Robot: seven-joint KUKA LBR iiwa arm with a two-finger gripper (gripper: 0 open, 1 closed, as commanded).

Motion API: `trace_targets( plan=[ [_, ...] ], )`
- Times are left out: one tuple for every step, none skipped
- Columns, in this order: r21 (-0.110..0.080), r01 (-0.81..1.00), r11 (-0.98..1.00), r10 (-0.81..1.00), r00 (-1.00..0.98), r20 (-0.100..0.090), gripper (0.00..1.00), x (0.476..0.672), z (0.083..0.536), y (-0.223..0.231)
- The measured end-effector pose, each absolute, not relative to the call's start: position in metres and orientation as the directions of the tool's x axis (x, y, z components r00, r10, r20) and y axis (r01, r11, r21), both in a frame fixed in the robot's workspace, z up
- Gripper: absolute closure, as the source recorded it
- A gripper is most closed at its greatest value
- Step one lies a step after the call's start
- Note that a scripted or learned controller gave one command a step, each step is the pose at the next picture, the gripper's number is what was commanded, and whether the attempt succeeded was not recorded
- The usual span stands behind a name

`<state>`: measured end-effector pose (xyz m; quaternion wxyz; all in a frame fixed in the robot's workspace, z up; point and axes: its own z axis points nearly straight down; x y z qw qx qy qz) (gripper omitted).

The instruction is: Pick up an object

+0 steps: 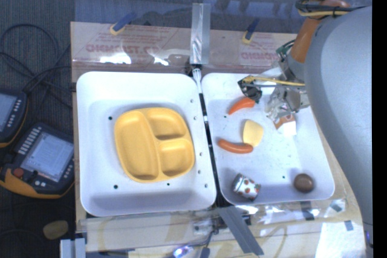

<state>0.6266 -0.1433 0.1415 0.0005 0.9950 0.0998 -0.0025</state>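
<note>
Two white bins: left one holds a yellow divided tray; right one holds toy food; pincer state unclear.

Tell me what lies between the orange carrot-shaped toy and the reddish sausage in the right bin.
In the camera view, a pale yellow wedge-shaped block sits between the orange carrot-shaped toy and the reddish sausage, slightly right of the line joining them.

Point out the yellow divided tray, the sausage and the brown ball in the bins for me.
yellow divided tray (155, 143): camera view, on the ridge where its compartments meet.
sausage (234, 145): camera view, on the middle of its length.
brown ball (303, 182): camera view, on the middle of its top.
</note>
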Motion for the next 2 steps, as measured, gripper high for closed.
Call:
trace_targets(
  plan=[
    [0.001, 0.200, -0.980, 0.200, 0.980, -0.010, 1.00, 0.6259, 0.1496, -0.1435],
    [0.002, 0.201, -0.980, 0.201, 0.979, -0.015, 1.00, 0.6253, 0.1578, -0.1439]
  ],
)
